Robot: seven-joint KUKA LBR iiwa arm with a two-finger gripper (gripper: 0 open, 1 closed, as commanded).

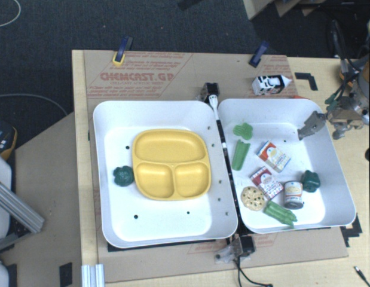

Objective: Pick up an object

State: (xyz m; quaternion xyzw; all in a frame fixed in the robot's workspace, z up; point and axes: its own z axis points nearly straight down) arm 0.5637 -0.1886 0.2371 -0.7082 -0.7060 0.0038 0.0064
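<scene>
My gripper (325, 127) hangs over the far right corner of the right bin (337, 178), open, with nothing between its fingers (310, 125). Several small items lie in that bin to its lower left. They include a red and white carton (273, 156), a second carton (267, 183), a cookie (253, 198), a small can (293, 194), a dark green broccoli piece (310, 181), a green pod (279, 213) and two green vegetable pieces (241, 148). The nearest item, the first carton, lies well apart from the gripper.
The left bin (107, 142) holds a yellow divided plate (171, 163) and a green broccoli piece (122, 175). A black-and-white toy (271, 84) sits on the bench behind the right bin. Clamps (120, 51) mark the bench's far edge.
</scene>
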